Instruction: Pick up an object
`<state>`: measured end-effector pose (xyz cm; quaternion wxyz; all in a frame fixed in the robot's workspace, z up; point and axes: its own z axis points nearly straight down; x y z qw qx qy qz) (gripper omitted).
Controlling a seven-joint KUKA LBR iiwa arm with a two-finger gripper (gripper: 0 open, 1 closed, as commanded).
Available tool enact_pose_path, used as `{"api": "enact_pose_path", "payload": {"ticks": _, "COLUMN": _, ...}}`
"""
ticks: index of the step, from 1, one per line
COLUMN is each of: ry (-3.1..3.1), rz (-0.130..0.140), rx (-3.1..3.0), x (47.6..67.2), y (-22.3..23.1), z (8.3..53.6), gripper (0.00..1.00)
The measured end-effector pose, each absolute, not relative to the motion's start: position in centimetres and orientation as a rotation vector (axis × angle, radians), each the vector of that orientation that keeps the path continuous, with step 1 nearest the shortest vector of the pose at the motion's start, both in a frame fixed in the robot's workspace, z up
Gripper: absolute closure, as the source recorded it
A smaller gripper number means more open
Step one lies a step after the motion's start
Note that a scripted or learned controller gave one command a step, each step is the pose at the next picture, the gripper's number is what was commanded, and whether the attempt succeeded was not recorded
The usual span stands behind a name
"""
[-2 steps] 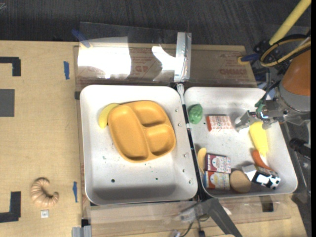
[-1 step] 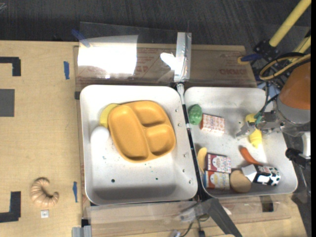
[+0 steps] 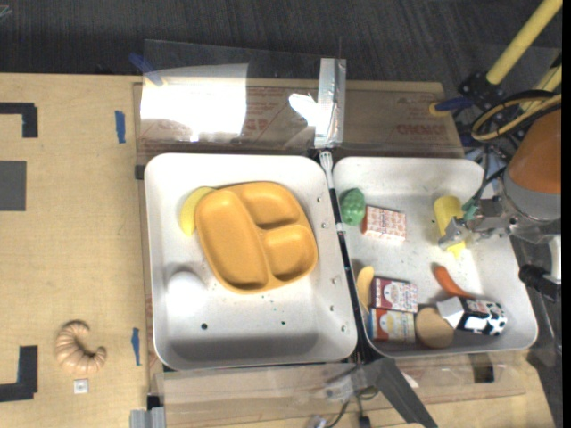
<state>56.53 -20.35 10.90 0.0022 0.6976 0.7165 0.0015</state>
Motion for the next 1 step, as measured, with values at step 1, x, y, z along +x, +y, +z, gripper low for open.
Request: {"api": "enact_pose_path", "payload": {"ticks": 1, "ry": 2.247, "rz": 0.006, "rx": 2.185, "x": 57.02, "y": -19.81, "z": 18.74, "gripper": 1.00}}
